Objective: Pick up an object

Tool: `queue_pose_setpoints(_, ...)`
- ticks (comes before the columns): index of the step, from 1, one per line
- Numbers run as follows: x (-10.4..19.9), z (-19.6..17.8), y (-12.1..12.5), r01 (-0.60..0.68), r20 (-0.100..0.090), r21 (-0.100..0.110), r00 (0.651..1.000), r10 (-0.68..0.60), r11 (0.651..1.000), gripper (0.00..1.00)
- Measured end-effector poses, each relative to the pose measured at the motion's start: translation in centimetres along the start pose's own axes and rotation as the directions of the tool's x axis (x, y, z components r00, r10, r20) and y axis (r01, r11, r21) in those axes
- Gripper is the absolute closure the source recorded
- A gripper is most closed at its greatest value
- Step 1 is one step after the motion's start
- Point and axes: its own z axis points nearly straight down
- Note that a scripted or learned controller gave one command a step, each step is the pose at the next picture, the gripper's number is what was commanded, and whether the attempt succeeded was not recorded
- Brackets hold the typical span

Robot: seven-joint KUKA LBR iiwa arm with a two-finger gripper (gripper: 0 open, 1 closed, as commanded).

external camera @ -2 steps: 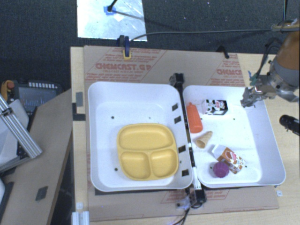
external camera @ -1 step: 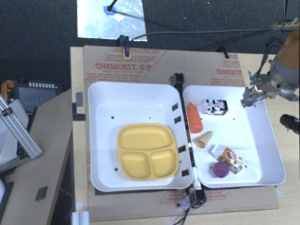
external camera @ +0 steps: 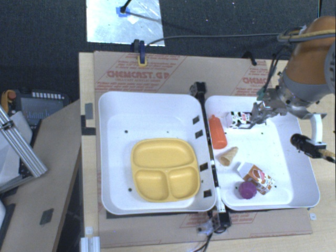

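Several small objects lie in the right bin [external camera: 307, 190]. A black and white item [external camera: 240, 118], maybe a little cow toy, though it is too blurred to be sure, lies at the far side of this bin. The gripper [external camera: 257, 114] hangs just right of it, very near or touching; I cannot tell if it is released or clenched. To the left, an orange bottle [external camera: 217, 132] lies along the wall between the bins. Nearer, there is a beige cone [external camera: 228, 155], then a printed packet [external camera: 258, 178] and a purple ball [external camera: 247, 190] touching each other. The left bin [external camera: 113, 140] holds a yellow divided tray [external camera: 165, 169]. Both bins stand on a brown cardboard sheet [external camera: 173, 72] upon a pale bench [external camera: 63, 161]. Far behind, on the dark floor, lies a shiny metal plate [external camera: 107, 14].
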Motion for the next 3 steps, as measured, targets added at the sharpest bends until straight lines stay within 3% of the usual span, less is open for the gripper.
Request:
queue_pose_setpoints(2, 10.8, 1.7, -1.6, 0.0, 0.0, 0.0, 1.0, 0.0, 1.0, 1.0)
queue_pose_setpoints(3, 15.9, 0.5, -2.9, 0.001, -0.001, -0.001, 1.0, -0.001, 1.0, 1.0)
